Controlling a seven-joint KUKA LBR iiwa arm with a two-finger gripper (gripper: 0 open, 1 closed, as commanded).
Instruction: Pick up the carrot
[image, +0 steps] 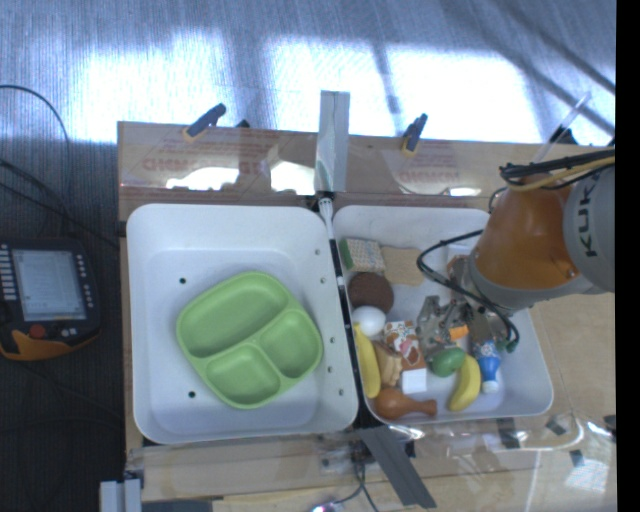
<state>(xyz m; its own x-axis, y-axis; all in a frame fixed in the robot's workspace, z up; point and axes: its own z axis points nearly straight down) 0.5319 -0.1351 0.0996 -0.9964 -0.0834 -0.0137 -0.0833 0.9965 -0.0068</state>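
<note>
step: go down on the carrot (457, 331) | carrot: right bin (535, 395), touching the jaws (438, 328), beside the green ball (447, 360) | jaws: can't tell open or closed | tip: pinch only the orange bit, lift slowly

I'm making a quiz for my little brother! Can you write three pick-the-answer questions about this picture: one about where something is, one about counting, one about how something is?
1. Where is the green three-part plastic plate?
A. in the left white bin
B. in the right white bin
C. on the floor

2. How many yellow toy bananas are there?
A. one
B. two
C. five

3. How does the plate sit?
A. flat, hollows up
B. upside down
C. standing on its edge

Answers:
1 A, it lies in the left white bin.
2 B, one banana by the divider, another banana further right.
3 A, all three hollows face up.
</note>
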